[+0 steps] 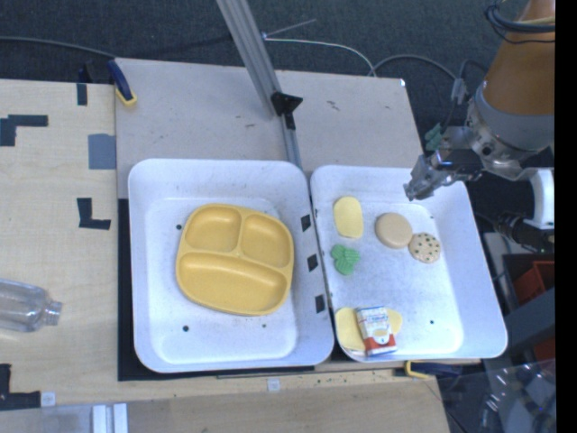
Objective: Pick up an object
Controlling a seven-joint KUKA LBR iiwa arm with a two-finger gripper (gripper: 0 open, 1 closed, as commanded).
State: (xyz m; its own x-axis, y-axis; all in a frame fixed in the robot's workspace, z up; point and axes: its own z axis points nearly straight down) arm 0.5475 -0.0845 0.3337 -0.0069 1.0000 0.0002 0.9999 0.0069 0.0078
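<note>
The right bin (451, 332) holds several small items: a yellow oval piece (348, 216), a tan round piece (393, 230), a speckled cookie (425, 247), a green leafy piece (344, 259) and a small red-and-white carton (376, 328) lying on a yellow piece at the front. My gripper (420, 186) hangs over the bin's back right part, just above and right of the tan round piece. Nothing shows between its fingers.
The left bin (153, 332) carries a yellow divided plate (234, 258). A metal post (252, 43) slants down to the bins' back edge. A clear plastic bottle (22, 305) lies on the bench at far left. Cables run behind the bins.
</note>
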